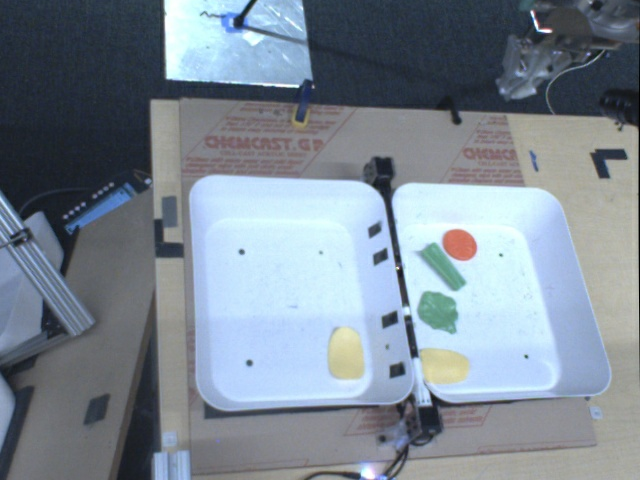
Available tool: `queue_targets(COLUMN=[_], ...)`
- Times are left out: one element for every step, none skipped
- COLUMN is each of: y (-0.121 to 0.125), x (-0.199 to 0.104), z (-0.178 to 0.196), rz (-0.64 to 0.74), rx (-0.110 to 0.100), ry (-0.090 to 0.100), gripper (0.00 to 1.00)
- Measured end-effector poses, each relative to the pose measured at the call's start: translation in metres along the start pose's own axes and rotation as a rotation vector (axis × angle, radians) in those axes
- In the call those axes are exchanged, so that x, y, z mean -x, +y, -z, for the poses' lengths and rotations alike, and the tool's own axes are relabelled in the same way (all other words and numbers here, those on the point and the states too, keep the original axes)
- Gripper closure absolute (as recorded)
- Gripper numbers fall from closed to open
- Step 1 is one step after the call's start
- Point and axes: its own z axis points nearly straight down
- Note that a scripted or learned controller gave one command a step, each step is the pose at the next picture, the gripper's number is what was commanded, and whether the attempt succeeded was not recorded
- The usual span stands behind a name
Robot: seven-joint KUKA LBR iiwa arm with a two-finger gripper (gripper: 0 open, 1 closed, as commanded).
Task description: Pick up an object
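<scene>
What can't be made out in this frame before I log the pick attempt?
- Gripper, camera view: small and blurred at the top right; its state cannot be told.
- Arm: cut off by the top and right edges.
- Yellow object in the right bin: its left end sits against the divider, so its full outline is unclear.
- Green lump: too small to identify.

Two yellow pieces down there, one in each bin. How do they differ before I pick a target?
The yellow piece in the left bin stands taller than wide, a rounded block shape; the yellow piece in the right bin lies wider than tall, an oval. The left one sits away from the divider; the right one lies close against it, just below the green leafy piece. Both are pale yellow, similar in size, near the bins' front edges.
</scene>
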Motion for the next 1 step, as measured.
queue_targets(y=[-0.1005], x=[-0.0326], z=[-0.0511], rz=[-0.003], rx=[-0.021], ry=[0.003], gripper=[1.0])
